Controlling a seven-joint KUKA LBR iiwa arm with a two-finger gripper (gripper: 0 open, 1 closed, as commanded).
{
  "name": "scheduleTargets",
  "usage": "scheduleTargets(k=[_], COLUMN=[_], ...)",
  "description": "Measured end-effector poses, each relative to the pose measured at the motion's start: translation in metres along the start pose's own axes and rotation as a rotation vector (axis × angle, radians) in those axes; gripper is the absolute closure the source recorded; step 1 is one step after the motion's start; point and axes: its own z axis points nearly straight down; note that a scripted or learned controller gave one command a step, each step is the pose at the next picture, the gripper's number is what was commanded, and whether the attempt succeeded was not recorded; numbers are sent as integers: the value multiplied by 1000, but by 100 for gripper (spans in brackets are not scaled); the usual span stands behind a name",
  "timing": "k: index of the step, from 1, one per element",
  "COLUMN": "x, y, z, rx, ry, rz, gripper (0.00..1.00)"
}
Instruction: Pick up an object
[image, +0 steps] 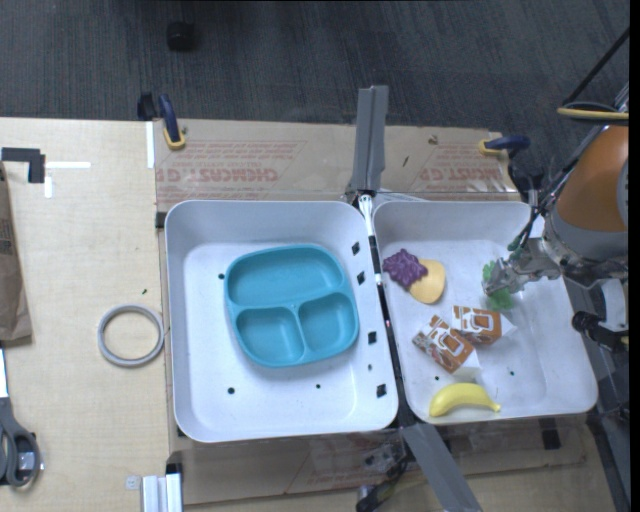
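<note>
**End effector down in the right bin, hovering on the green thing**

So at this moment the arm had reached in from the right and the end effector was low over the right bin, right on top of a small green object near the bin's far right side. Looked to me like the closing-in part of the pick, not the lift. The green thing sat just under or between the tips, but honestly I couldn't tell whether the end effector was apart or clamped; too small and cluttered there. I wouldn't call it a grasp.

My guess for the next move: it needed a clean close on the green piece and a straight lift, without dragging it into the bin wall just beside it.

Count of what was there:
- two white bins, side by side on the tabletop
- left bin: one blue divided plate, three compartments
- right bin: one purple grape bunch touching one yellow-orange fruit, two orange-and-white snack packets lying together, one banana near the front edge, plus the green object
- out on the tabletop: one grey ring, one pair of scissors at the left edge
</note>
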Motion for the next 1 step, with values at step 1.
scheduleTargets(k=[1], x=[35], y=[61], z=[-109], rx=[-1], ry=[-1], rz=[61], gripper=[100])
